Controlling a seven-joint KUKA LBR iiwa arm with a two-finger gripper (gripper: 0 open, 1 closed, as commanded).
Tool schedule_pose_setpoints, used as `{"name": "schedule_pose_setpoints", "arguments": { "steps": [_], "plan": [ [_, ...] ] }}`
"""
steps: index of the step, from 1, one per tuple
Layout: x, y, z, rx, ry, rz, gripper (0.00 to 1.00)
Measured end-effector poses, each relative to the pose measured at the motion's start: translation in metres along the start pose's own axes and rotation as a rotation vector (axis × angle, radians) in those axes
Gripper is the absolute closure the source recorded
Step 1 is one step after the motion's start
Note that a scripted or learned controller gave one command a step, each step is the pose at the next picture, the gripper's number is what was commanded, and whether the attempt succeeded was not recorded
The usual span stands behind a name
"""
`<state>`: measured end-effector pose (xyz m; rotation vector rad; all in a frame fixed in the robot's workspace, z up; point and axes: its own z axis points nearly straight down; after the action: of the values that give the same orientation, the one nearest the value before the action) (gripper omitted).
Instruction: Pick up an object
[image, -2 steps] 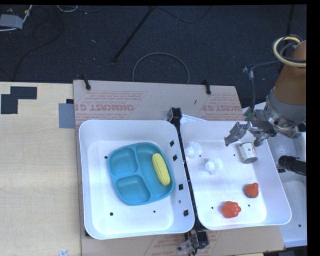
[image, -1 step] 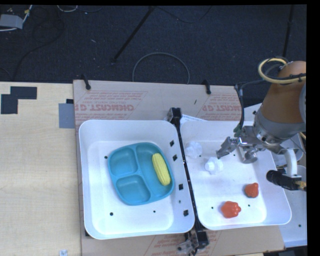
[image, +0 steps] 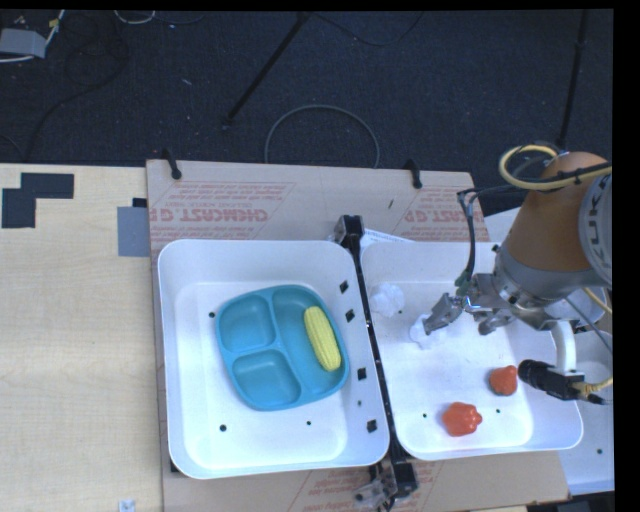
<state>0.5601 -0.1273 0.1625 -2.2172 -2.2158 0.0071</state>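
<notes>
Pale wood bench (image: 70, 350), dark floor behind. Left bin (image: 190, 440): glossy blue divided tray (image: 265, 375), yellow corn cob (image: 322, 337) in its right compartment. Right bin (image: 420, 420): gripper (image: 432, 325), fingers spread, holding nothing; two rounded red-orange objects (image: 461, 418) near front.

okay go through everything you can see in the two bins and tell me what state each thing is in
Blue divided plate: flat in left bin.
Corn cob: lying in the plate's right compartment.
Two red-orange items: loose on right bin floor.
Small white item: near the divider.
Gripper: low over right bin.
</notes>
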Motion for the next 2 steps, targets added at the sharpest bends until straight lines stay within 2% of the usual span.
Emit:
{"name": "schedule_pose_setpoints", "arguments": {
  "steps": [1, 2],
  "plan": [
    [0.008, 0.004, 0.051, 0.000, 0.000, -0.001, 0.00],
    [0.006, 0.004, 0.038, -0.002, 0.000, 0.007, 1.00]
  ]
}}
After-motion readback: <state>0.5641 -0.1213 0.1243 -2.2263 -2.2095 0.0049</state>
